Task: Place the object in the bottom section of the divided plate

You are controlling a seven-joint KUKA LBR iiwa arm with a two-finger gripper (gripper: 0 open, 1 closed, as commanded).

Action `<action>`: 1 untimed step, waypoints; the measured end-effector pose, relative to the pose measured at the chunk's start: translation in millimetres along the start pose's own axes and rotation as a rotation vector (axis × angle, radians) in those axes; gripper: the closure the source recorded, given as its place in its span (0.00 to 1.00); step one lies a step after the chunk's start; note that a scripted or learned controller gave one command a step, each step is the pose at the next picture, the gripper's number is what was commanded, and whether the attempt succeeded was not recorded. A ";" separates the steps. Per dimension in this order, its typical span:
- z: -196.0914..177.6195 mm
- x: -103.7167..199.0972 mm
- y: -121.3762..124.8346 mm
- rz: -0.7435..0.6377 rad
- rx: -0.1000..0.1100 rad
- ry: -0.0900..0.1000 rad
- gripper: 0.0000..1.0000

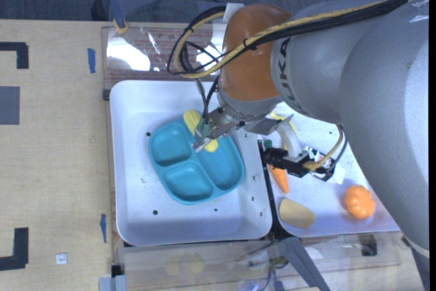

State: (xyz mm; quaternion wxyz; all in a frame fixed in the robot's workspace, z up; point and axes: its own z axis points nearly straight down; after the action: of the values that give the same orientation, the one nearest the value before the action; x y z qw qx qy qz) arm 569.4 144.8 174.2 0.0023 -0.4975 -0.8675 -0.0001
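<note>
Hovering pincer (204,140) over blue divided plate (195,163); corn (193,122) beside

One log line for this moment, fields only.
tool over divided plate | yellow object at tool, grip unclear | plate in left bin | carrot, orange fruit in right bin

A robotics lab: a big grey arm (354,71) with loose cables works over white bins (129,167) on a taped plywood bench (48,146).

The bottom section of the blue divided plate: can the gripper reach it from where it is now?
Probably yes. The gripper hangs over the blue divided plate with a yellow object at its tip, and the bottom section lies bare beside it.
</note>
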 end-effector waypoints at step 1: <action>-4.5 49.9 -29.5 0.245 0.003 -0.001 1.00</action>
State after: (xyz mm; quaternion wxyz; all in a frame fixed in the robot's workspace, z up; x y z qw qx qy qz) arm 518.8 172.9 178.9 0.0024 -0.5997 -0.8002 0.0017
